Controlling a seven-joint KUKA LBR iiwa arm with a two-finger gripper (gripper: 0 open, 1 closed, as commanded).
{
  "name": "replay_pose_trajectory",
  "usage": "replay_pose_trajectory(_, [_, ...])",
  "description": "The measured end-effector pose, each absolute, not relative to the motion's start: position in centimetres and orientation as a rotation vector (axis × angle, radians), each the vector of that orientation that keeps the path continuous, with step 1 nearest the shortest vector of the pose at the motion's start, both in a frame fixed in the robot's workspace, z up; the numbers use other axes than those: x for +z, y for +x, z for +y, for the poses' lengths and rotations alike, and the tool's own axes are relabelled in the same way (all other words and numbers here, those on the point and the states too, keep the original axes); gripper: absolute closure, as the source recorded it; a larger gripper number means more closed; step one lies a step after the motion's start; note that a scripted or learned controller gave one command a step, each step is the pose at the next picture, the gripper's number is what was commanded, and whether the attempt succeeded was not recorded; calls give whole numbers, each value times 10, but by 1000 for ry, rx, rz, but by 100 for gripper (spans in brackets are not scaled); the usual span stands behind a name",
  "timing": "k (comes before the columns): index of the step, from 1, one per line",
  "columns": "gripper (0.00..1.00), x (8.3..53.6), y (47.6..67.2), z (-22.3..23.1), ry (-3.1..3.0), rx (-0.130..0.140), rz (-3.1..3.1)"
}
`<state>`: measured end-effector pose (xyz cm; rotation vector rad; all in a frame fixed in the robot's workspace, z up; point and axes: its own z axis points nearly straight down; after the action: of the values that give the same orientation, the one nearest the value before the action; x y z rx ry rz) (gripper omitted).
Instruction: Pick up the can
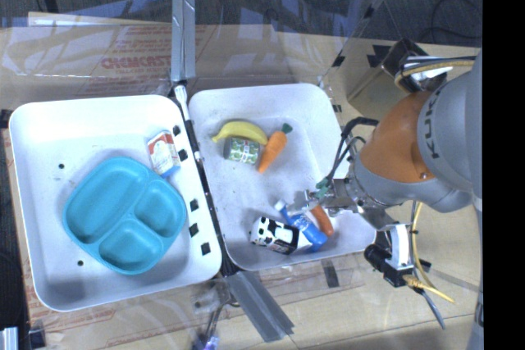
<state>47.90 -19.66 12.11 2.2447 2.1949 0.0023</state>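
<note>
The can is small and green with a light label. It lies on its side in the right bin, just below a banana and left of a carrot. My gripper is low at the right bin's near right corner, well to the right of the can and nearer the camera. It hangs over a blue and orange item, not over the can. The grey arm with its orange band reaches in from the right.
A black-and-white spotted item lies at the right bin's front edge beside the blue one. The left bin holds a blue divided tray and a small red-and-white carton. A ridge separates the bins.
</note>
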Motion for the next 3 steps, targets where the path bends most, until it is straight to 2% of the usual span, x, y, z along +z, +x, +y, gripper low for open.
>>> replay_pose_trajectory(1, [0, 99, 480, -194, 2250, 4, 2166])
replay_pose_trajectory(2, [0, 121, 477, -159, 2302, 0, 2140])
replay_pose_trajectory(3, [0, 99, 503, -170, 2248, 10, 2166])
